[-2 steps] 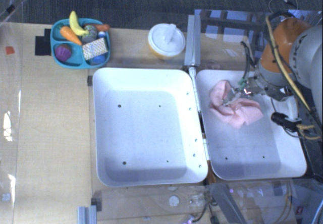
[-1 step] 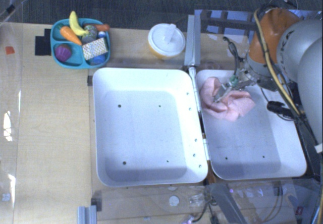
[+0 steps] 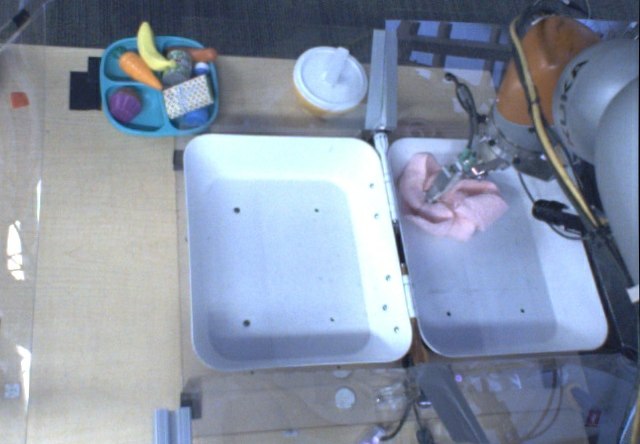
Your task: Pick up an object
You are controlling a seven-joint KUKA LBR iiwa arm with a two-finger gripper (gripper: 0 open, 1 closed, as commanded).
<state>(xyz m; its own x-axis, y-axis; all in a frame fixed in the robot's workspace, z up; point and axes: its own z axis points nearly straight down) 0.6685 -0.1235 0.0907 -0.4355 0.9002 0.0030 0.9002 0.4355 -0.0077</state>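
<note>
A crumpled pink cloth (image 3: 445, 200) lies in the upper left part of the right white bin (image 3: 520, 317). My gripper (image 3: 447, 182) reaches in from the right and its fingertips press down into the top of the cloth. Pink folds bunch up around the fingertips. The cloth still rests on the bin floor. The grey arm with its orange band (image 3: 540, 62) rises behind at the upper right.
The left white bin (image 3: 290, 252) sits beside the right one, with a metal divider (image 3: 385, 122) between them. A blue tray of toy food (image 3: 158, 84) and a white lidded cup (image 3: 330, 79) stand on the bench behind the bins.
</note>
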